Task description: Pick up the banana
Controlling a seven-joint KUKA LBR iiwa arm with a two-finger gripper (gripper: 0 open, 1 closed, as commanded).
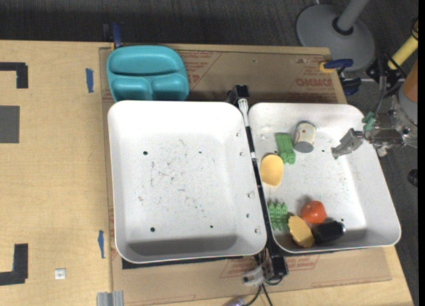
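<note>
We are hovering the hand (348, 144), its opening impossible to judge, above the right bin's (372, 195) far edge, the banana (300, 230) lying well apart toward the near-left corner.

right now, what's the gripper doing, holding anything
gripper: over the right bin's upper right part, nothing visibly held; open or closed cannot be told.

Both white bins (179, 178) look like smooth plastic with a faint sheen; the left one carries fine dark scuffs. Tabletop (53, 165): matt brown cardboard, printed red at the upper right. Teal divided tray (147, 72): glossy moulded plastic. Small can (305, 137): dull grey metal. Yellow banana (271, 169): smooth, matt, plastic-looking. Pincer (348, 144): bare grey metal.
</note>
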